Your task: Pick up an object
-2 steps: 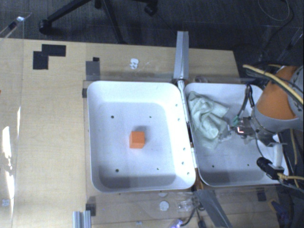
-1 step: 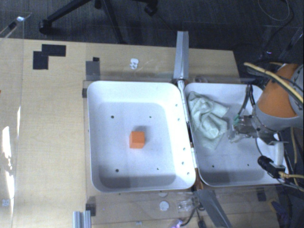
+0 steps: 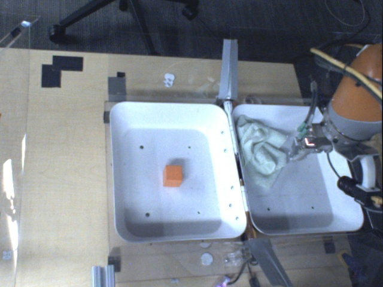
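Though crumpled, cloth [image 3: 258, 150] beside end effector [image 3: 295, 150].

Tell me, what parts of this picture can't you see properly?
- Gripper: in the camera view it is small and blurred against the pale cloth, so whether its fingers are open or shut cannot be told.
- Cloth: crumpled in the right bin; its folds hide whatever lies under it.
- Arm: cut off by the right edge.
- Orange cube in the left bin: too small to show surface detail.
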Robot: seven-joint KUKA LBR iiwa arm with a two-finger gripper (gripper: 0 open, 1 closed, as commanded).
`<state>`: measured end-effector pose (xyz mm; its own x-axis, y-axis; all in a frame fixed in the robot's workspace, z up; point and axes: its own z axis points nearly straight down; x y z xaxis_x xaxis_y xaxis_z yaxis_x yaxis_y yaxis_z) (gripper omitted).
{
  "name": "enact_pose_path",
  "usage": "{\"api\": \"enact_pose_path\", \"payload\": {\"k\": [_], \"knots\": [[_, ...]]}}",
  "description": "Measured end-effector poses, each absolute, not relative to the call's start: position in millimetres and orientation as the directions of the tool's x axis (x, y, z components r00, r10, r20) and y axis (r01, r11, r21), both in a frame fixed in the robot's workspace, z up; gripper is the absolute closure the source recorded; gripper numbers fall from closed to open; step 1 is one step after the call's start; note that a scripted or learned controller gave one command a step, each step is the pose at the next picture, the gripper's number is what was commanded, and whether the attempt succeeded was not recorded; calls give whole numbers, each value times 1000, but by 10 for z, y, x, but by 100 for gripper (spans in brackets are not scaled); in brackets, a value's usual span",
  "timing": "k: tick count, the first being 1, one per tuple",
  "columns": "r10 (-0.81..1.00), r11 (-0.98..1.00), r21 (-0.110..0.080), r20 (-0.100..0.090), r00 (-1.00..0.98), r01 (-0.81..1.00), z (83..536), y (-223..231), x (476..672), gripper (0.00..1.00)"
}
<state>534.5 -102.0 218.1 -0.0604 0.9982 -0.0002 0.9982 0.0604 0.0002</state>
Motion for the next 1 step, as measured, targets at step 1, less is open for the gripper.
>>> {"api": "enact_pose_path", "payload": {"k": [1], "knots": [[989, 151, -2, 0, -151, 989, 2150, -1019, 5304, 100]]}}
